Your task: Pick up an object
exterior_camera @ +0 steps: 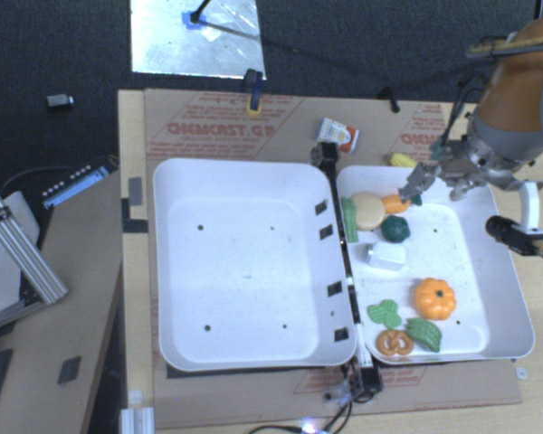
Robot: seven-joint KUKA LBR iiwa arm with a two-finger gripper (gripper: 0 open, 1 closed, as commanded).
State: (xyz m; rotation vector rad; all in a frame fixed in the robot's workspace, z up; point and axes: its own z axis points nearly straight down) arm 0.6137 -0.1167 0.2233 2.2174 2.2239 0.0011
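Camera view gives you the picking targets all in the right bin (511, 328), so that is where your attention belongs. Against its far left corner lie a pale round bun-like piece (368, 211) and, touching it on the right, a small orange piece (395, 203); just beside them toward the near side sits a dark green ball (395, 230). A green strip (348, 219) lies along the left wall, likely pushed there, which would make it awkward to grip. A white block (386, 256) rests near the middle. Toward the near edge you have the orange pumpkin (434, 298), a green leafy piece (385, 313), a pretzel (395, 342) and another green piece (424, 334), crowded close together in the near left corner.

The gripper (417, 183) hangs over the far edge of that bin, slanted down toward the orange piece and the bun; you cannot tell from this angle whether the jaws are spread or pressed together, and nothing is seen between them. I judge the arm is lined up for that far cluster, where the crowding may cause a miss.

The left bin (244, 265) has its bare floor showing. Both bins rest on a cardboard sheet (217, 120) that covers the surface, with a yellow piece (402, 161) and a small carton (337, 135) lying on the cardboard beyond the far edge of the right bin.
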